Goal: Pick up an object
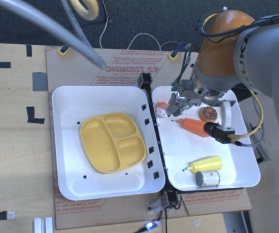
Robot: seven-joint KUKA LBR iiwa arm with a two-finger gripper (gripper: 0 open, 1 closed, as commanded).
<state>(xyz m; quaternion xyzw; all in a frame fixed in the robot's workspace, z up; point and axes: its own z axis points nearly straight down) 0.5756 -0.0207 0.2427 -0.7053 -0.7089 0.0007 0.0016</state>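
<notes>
The gripper hangs at the right bin's far left corner, over a small white piece (fingers too blurred to tell their state). A carrot lies just beside it, mid-bin; a yellow bottle lies near the front edge.

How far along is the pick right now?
Nothing looks lifted yet. The tool is low in the right bin, near the orange carrot-like piece. The yellow bottle lies on the bin floor, and the yellow tray lies in the left bin. Grasping and lifting remain.
</notes>
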